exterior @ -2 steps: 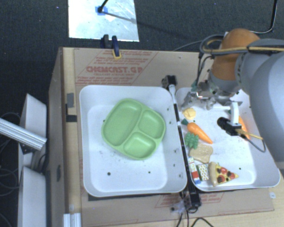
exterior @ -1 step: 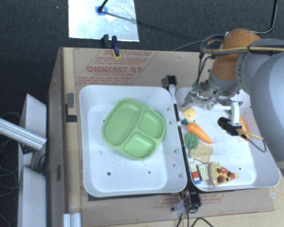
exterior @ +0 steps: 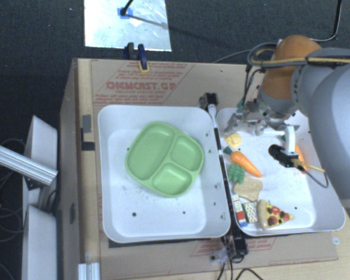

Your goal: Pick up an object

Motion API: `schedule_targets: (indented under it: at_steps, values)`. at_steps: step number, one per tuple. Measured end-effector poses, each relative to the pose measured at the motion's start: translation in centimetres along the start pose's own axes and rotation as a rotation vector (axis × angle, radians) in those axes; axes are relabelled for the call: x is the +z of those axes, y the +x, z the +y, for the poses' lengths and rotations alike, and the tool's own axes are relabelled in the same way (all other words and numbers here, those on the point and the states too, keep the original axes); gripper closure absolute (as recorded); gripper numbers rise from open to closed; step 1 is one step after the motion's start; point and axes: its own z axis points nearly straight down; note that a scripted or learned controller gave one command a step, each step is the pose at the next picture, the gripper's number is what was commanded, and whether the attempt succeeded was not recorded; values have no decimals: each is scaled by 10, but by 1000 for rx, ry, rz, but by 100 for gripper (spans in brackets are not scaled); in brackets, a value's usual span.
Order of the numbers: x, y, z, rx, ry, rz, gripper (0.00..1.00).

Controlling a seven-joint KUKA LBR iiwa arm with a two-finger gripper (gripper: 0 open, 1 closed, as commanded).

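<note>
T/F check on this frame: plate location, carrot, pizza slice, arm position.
1. The green divided plate lies in the left bin. True.
2. The toy carrot lies on the green plate. False: it lies in the right bin.
3. The toy pizza slice is near the right bin's front edge. True.
4. The arm reaches over the left bin. False: it is over the right bin.

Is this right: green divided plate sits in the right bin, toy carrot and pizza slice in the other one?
Not quite. The camera view shows the green divided plate in the left bin, lying alone there. The toy carrot and pizza slice are together in the right bin, as the other one.
</note>
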Motion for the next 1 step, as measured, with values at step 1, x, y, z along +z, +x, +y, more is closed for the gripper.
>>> schedule_targets:
  at_steps: [1]
  values:
    - [1,1,-25,2,1,0,0]
